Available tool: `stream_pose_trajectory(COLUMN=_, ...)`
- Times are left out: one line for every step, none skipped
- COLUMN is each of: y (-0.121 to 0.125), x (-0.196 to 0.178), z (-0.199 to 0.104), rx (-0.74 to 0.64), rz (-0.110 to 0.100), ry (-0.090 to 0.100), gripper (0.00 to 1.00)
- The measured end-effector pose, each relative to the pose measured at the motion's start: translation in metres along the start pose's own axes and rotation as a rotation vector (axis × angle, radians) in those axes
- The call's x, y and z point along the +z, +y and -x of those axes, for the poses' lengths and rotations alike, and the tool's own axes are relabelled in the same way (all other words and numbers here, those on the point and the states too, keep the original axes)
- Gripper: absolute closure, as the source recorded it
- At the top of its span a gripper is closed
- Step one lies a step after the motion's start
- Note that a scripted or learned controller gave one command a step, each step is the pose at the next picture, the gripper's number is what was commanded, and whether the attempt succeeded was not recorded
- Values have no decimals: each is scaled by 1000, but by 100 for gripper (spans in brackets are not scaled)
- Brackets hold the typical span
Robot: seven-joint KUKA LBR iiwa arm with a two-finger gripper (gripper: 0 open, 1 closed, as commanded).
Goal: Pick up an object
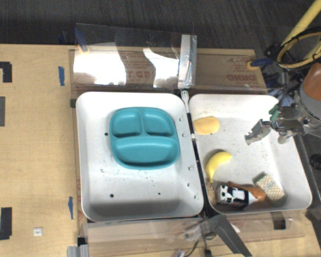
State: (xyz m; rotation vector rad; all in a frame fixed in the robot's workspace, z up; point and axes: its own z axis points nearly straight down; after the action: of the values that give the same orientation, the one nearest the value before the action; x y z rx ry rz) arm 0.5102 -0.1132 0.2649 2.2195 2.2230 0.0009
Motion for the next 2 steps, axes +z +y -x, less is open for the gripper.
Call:
stream_pose_trajectory(y=31, x=84, z=-61, rx=-28, rz=-9, ry=2, gripper=0)
stream_pose_trajectory(y=-1, x=177, z=-20, rx=-338, rz=4, ry=-1, gripper=0)
